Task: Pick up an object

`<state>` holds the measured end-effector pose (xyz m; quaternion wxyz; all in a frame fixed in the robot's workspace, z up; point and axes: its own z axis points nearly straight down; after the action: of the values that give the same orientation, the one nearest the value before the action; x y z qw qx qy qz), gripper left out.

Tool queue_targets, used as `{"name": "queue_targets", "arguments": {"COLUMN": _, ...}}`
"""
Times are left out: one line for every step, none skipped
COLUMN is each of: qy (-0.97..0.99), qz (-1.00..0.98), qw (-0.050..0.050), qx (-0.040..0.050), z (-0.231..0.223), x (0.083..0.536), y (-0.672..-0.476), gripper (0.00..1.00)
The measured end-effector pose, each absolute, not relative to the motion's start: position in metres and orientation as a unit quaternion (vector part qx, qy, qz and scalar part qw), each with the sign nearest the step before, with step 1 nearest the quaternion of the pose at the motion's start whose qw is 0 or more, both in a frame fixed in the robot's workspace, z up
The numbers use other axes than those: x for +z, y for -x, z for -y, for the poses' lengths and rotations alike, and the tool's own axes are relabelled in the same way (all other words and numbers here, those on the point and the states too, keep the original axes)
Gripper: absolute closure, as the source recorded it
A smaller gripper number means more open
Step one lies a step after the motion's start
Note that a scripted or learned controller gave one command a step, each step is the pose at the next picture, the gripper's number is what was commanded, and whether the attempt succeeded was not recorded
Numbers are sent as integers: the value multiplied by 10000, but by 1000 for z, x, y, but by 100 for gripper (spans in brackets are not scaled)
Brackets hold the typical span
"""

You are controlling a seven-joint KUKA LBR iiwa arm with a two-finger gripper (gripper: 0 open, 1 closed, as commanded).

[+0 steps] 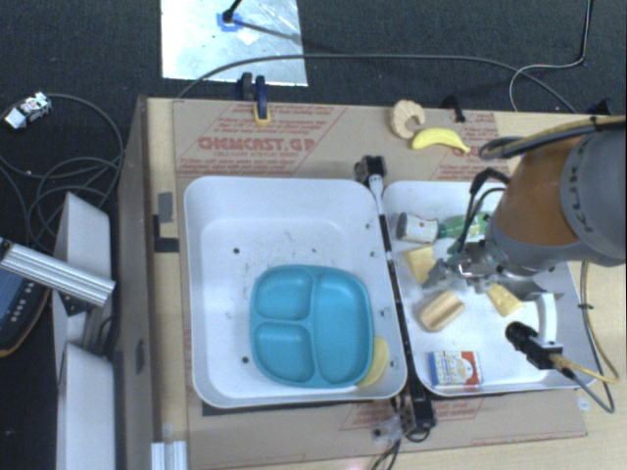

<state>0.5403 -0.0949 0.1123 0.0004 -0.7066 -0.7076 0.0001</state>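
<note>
Blue divided plate (312, 325) lay in your left bin (220, 213); the right bin (519, 375) held a tan block (441, 309) just below the gripper (453, 267), whose finger state you could not tell.

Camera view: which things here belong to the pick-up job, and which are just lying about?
Job:
gripper
pale yellow wedge-shaped block
tan cylinder-shaped block
small white printed carton

Lying about:
blue divided plastic plate
yellow toy banana

A tan cylindrical block (440, 309) was seen lying tilted on the right bin's (509, 378) floor, between a pale yellow wedge (420, 262) and a small printed carton (456, 368).
</note>
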Motion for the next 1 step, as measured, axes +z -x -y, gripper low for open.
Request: {"name": "queue_targets", "arguments": {"qy": 7067, "qz": 7075, "qw": -1, "qx": -3, "z": 89, "x": 84, "y": -517, "gripper": 0}}
